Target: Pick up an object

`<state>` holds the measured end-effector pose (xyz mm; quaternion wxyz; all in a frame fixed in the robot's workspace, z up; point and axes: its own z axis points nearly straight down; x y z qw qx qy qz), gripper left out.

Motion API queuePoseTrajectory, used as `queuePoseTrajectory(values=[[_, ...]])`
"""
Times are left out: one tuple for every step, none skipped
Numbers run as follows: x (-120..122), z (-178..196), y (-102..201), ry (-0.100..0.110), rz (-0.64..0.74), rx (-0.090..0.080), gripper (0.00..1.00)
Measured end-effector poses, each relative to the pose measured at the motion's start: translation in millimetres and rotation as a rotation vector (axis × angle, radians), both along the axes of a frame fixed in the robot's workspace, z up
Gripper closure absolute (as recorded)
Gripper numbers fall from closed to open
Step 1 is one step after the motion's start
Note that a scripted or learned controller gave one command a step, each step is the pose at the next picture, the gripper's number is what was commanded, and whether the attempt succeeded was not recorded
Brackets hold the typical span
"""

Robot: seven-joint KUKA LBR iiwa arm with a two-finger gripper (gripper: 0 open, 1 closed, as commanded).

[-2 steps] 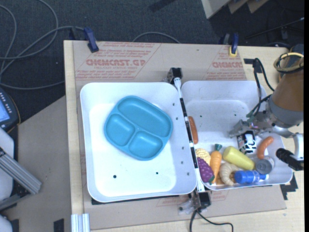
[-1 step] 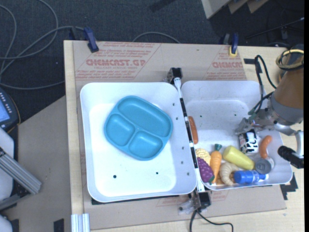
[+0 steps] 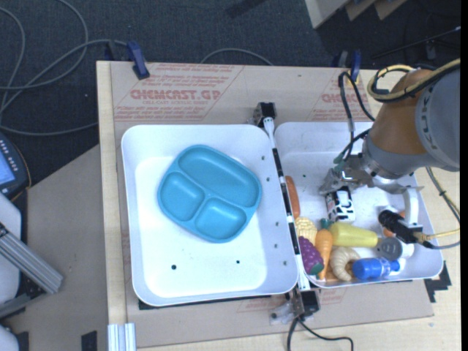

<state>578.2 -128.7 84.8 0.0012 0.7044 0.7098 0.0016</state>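
The gripper (image 3: 338, 185) is held low in the right bin (image 3: 307, 141) over a black-and-white toy (image 3: 341, 208), presumably for picking; its grip state cannot be told.

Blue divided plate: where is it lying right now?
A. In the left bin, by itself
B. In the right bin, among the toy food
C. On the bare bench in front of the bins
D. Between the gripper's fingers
A. The blue divided plate lies flat inside the left bin, apart from the arm and the toy food heaped in the right bin.
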Motion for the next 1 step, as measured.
queuePoseTrajectory(values=[[3.8,106.2,63.0,-0.006,0.0,0.0,1.0]])
